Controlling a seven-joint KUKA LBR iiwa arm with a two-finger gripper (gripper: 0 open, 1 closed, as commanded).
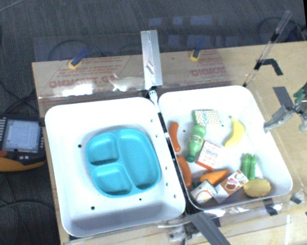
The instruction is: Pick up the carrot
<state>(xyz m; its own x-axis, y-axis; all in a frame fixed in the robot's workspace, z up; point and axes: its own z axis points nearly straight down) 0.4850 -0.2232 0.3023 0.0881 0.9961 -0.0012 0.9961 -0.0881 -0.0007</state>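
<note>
Carrot (215,177) lies wedged between small cartons (210,155) in the right bin (267,132); a grab risks snagging neighbours. Whether the pincer is apart cannot be told.

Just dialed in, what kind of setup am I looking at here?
Likely a lab pick-and-place test bench: two white bins on a board over carpet, toy food such as a carrot and banana, and a handheld controller lying beside it.

The gripper (302,112) sits at the right edge, cut off and small, so its fingers can't be read. Well off to its left, the carrot (217,177) lies partly under a carton (210,155), possibly touching it, its tip hidden.
</note>
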